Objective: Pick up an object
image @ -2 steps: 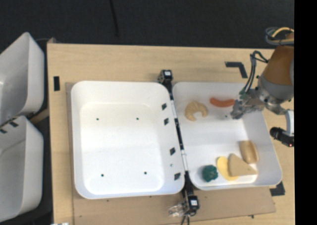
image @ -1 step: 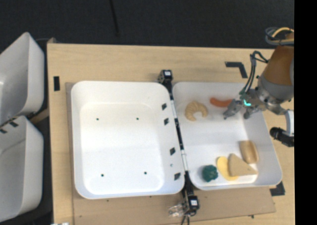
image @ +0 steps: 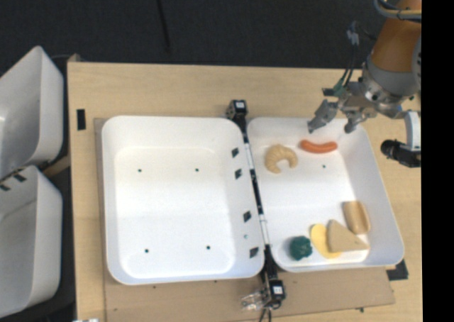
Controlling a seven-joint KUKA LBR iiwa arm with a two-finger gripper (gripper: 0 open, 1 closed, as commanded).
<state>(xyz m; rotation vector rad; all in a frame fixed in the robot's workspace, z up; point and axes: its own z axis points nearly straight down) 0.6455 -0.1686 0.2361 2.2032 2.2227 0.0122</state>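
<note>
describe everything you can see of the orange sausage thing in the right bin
The sausage is a small, slim, orange-red piece, slightly curved, smooth and glossy like plastic toy food. It lies flat on the floor of the right bin near its far wall, right of the croissant without touching it. The gripper hangs open just above it, not touching it.

Glossy white plastic bins [image: 170,129] — matt wooden bench [image: 177,86]

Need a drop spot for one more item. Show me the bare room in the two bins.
The left bin has an open white floor from wall to wall. In the right bin, a bare patch lies mid-floor, between the croissant and sausage above and the green piece, yellow disc, wedge and bun below. The near right corner is crowded; the gripper hovers by the sausage.
</note>
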